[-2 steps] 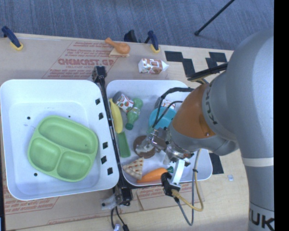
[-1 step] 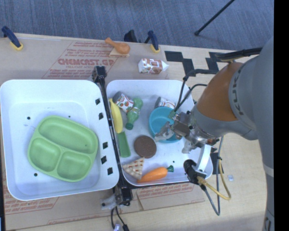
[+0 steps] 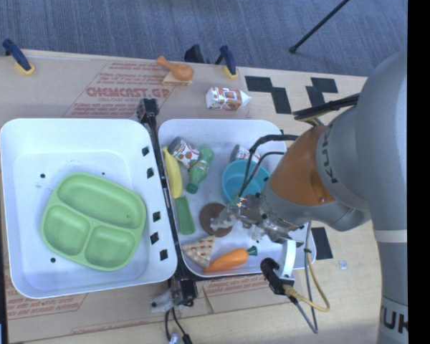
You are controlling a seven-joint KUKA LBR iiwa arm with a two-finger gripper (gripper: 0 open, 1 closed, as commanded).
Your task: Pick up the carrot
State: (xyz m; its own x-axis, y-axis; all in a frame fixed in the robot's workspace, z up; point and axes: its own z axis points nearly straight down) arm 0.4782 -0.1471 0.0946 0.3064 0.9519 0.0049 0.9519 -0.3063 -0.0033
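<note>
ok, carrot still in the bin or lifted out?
In the bin. The carrot lies flat on the right bin floor near its front wall.

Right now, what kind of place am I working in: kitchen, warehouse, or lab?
Most likely a robotics lab bench: two white bins clamped to a board, toy food like the carrot, and a tripod leg on carpet.

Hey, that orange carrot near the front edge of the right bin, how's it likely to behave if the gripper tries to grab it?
The carrot looks like smooth moulded plastic, so probably stiff and light, perhaps slippery. Its rounded, tapered body may roll or squirt out if pinched off-centre. It lies close to the bin wall beside a pizza slice, so fingers have little room there.
</note>
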